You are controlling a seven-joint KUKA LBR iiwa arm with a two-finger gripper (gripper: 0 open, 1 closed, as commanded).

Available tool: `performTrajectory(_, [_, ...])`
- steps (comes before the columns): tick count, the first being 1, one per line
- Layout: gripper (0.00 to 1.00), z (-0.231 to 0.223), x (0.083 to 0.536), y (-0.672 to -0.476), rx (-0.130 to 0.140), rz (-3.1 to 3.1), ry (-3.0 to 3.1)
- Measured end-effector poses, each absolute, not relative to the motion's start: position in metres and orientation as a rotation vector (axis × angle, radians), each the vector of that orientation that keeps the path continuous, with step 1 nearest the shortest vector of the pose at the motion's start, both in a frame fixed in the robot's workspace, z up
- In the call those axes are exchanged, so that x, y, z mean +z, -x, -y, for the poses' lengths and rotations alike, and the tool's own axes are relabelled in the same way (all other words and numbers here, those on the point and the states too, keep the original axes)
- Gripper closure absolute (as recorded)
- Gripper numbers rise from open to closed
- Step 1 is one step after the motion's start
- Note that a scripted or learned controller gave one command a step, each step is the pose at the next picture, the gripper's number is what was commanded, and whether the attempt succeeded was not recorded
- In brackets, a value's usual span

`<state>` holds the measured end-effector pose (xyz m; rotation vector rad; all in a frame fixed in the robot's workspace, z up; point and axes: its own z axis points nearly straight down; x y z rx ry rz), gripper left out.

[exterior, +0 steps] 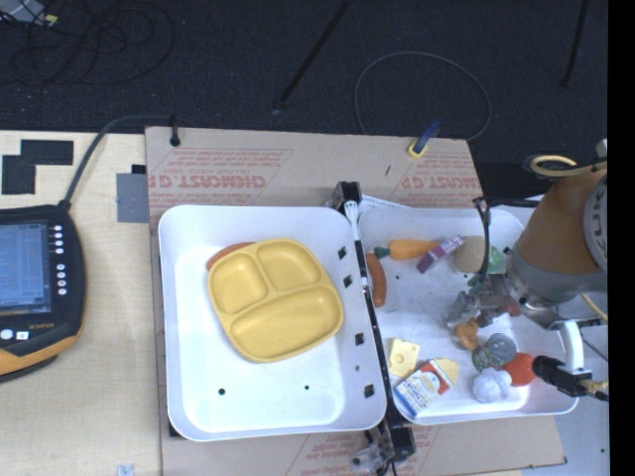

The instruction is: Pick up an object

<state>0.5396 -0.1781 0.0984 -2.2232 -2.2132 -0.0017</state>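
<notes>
the arm (566, 236) is in from the right, wrist down over the right bin (437, 415), and the gripper (474, 308) sits low near that bin's right-hand middle, just above a small orange piece (466, 336). whether that gripper is spread or closed, cannot tell from here, the metal parts blur together, and nothing shows plainly held.

plenty of candidates in the right bin: an orange carrot (409, 250) near the far edge, a purple item (440, 253) touching its tip, a pale round thing (468, 255) just beside that. a reddish sausage shape (378, 279) lies along the left wall. toward the near edge, a yellow cheese wedge (402, 354), a small printed carton (421, 387), a grey round lid (496, 349), a whitish ball (486, 388) and a red piece (520, 369) clustered at the near right corner.

over in the left bin (198, 405), a yellow divided plate (274, 297) fills the middle, tilted a little, with something reddish peeking out at its far left rim.

a tablet controller (35, 281) rests at the bench's left edge.
</notes>
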Motion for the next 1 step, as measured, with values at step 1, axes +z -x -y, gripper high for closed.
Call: performTrajectory(1, [1.00, 0.1187, 0.1644, -0.6383, -0.012, 2.237, 2.217])
